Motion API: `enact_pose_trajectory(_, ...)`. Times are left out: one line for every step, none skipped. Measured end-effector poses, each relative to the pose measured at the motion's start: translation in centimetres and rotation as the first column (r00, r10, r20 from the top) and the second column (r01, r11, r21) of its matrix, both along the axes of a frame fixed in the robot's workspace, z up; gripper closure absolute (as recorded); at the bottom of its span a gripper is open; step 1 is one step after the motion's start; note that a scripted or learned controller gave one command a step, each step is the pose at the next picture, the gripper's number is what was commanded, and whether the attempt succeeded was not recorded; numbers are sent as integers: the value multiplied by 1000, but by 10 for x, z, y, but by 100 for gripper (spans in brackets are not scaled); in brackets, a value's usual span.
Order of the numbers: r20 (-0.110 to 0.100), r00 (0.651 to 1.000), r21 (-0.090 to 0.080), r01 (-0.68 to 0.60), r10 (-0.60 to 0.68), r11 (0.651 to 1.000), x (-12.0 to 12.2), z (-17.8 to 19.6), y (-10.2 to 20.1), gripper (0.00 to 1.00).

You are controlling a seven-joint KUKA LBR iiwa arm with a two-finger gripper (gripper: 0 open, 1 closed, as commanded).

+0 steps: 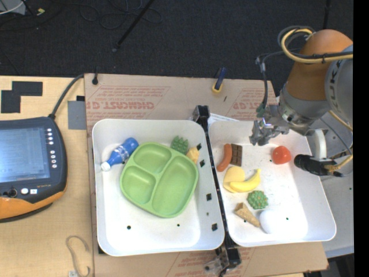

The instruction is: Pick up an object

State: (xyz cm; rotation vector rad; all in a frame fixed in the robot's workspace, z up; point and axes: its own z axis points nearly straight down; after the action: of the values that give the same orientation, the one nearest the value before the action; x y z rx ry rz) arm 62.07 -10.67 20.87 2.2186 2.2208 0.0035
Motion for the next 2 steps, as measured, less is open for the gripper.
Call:
enact_pose_trajectory(-4,1000,0,1,-1,1000,0,20,-2,100)
enact_pose_trajectory(-9,1000,3,-2,2,1000,-23,12,55,100)
